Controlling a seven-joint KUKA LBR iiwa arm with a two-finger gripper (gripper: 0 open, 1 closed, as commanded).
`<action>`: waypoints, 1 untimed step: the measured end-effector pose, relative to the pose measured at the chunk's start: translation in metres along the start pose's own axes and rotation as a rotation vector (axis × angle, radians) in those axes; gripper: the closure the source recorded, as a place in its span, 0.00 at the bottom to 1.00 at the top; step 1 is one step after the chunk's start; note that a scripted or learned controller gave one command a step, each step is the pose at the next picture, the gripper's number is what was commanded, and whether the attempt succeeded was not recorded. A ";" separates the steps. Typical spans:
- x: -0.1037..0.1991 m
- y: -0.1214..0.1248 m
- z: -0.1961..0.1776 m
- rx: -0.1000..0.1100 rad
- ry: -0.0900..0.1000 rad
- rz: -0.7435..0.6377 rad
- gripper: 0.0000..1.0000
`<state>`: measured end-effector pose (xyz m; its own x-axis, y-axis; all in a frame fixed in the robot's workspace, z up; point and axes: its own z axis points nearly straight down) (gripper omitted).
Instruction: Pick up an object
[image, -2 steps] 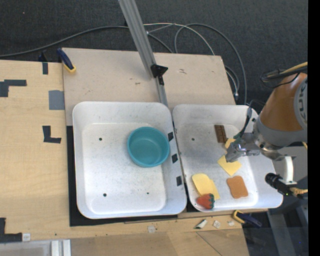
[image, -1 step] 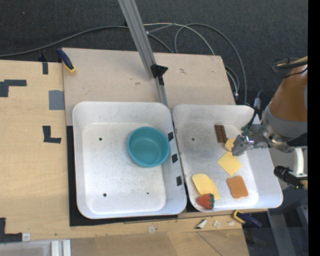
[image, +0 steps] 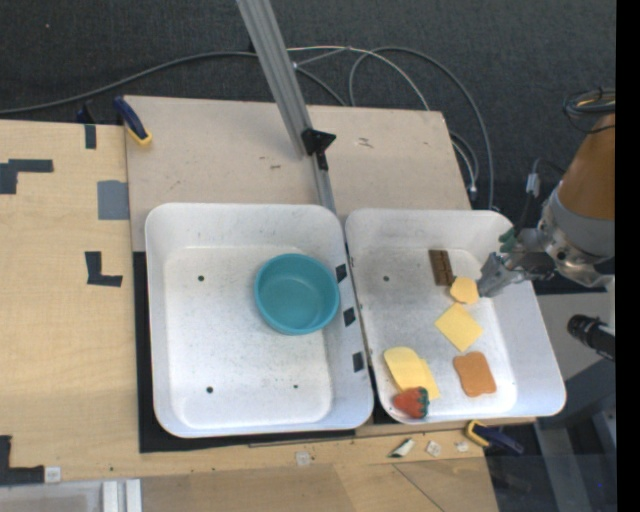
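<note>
The right bin (image: 400, 240) holds several small items: a brown bar (image: 441, 266), a small round yellow piece (image: 463, 291), a yellow square slice (image: 458, 327), an orange-brown piece (image: 474, 374), a pale yellow piece (image: 409, 368) and a red strawberry-like toy (image: 411, 403). My gripper (image: 493, 278) reaches in from the right, low over the bin, with its tip just right of the small round yellow piece. Nothing shows between its fingers.
A teal bowl (image: 296, 292) sits in the left bin (image: 190, 340). A slanted metal pole (image: 290, 95) rises behind the bins. Cables run across the dark floor at the back. Yellow clamps sit at the bench's far left corner (image: 133, 120) and front right (image: 482, 434).
</note>
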<state>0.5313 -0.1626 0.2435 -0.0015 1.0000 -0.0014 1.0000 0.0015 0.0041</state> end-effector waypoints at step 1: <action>0.048 0.020 0.006 0.005 0.003 -0.004 1.00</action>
<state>0.5511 -0.1149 0.2380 -0.0060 1.0000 0.0011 1.0000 0.0060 -0.0012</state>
